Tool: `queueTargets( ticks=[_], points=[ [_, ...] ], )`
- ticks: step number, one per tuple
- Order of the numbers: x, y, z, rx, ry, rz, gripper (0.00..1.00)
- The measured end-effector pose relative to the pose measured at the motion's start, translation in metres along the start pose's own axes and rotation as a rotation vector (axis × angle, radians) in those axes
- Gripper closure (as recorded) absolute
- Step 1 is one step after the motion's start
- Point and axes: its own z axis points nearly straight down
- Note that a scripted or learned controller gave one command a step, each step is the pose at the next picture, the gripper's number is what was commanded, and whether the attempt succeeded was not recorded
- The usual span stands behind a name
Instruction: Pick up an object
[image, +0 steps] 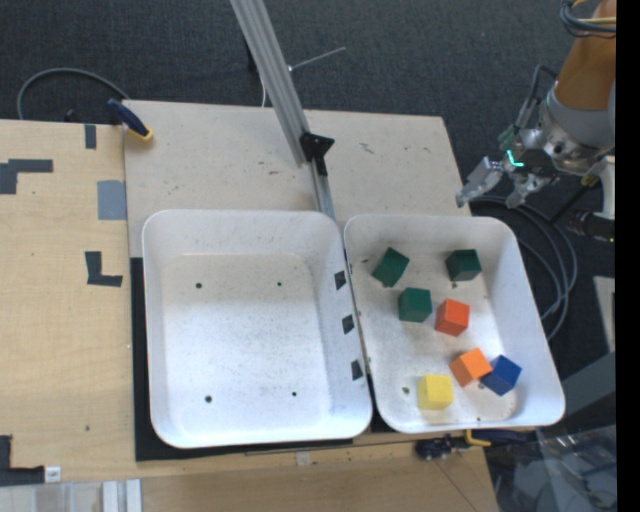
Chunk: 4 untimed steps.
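The right bin (530, 300) holds several small cubes. Three green cubes lie toward its far side (390, 267) (463, 265) (415, 304). An orange cube (452, 317) rests mid-bin. A second orange cube (469, 366) touches a blue cube (503, 374) near the front, with a yellow cube (434, 391) beside them. My gripper (498, 188) hangs above the bench just beyond the right bin's far right corner, away from all the cubes. Its fingers (477, 186) are spread open with nothing between them.
The left bin (160, 300) adjoins the right one. A slanted metal rail (280, 85) runs down to the gap between the bins. A blue and yellow tool (130, 118) lies at the back left. Black cables (560, 260) hang right of the right bin.
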Motion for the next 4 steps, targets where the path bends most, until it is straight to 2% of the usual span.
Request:
queueTargets(
  ticks=[1, 2, 4],
  points=[
    [0.000, 0.001, -0.003, -0.003, -0.002, -0.001, 0.00],
    [0.000, -0.005, 0.042, 0.000, -0.001, 0.000, 0.00],
    [0.009, 0.001, 0.136, -0.003, -0.003, -0.001, 0.00]
  ],
)
